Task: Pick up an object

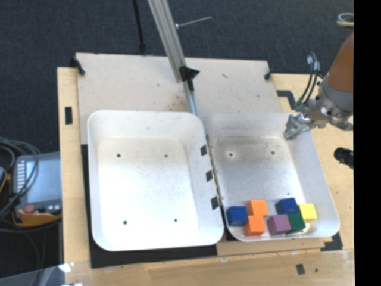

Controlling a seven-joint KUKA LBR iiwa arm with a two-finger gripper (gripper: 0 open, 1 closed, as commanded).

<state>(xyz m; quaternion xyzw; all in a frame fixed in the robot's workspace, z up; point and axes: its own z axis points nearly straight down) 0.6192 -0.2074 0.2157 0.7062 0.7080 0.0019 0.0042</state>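
Small coloured blocks (272,217) cluster in the right white bin's (309,165) near corner; the claw (296,126), aperture indiscernible, should descend over an outlying block.

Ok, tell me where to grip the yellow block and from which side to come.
Grip the yellow block from above. Its right side, toward the bin wall, looks free; the green block and blue block crowd its left. Probably close across the far and near faces.
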